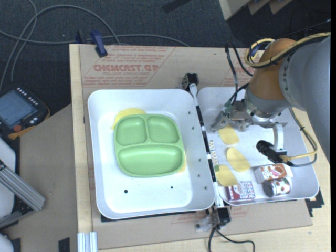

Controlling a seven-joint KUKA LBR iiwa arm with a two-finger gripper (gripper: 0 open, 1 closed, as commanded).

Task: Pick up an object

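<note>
The left bin (100, 140) holds a green sectioned tray (149, 145) over a yellow piece (126, 113). The right bin (307, 185) holds yellow chips (229, 136) down its left edge, long axes roughly along it, plus a red-and-white packet (242, 190) and small can (275, 177) by the near edge. The gripper (231, 117) hovers above the topmost chip.

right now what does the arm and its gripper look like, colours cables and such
The arm is a thick, rounded grey body with an orange band above the wrist. Yellow and black cables loop beside the band, and thin black ones trail toward the right bin. The gripper is a small metallic grey assembly with dark parts.
</note>
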